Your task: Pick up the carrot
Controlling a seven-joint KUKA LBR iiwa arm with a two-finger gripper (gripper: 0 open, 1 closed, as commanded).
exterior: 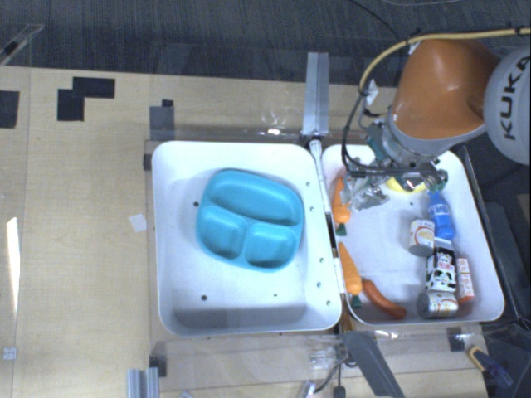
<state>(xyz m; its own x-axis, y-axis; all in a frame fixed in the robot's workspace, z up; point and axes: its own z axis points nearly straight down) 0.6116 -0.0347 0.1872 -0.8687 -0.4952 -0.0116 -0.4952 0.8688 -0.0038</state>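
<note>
One arm (440, 89) bends down from the right over the right bin (485, 247), its end effector (365, 196), grip state unclear, just beside the carrot (339, 203) at the bin's left wall.

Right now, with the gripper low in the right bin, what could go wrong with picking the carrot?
The carrot lies tight against the right bin's left wall, so a finger may strike the wall instead of closing around it. A second orange piece and a reddish sausage-like item lie nearby and could be taken by mistake.
</note>
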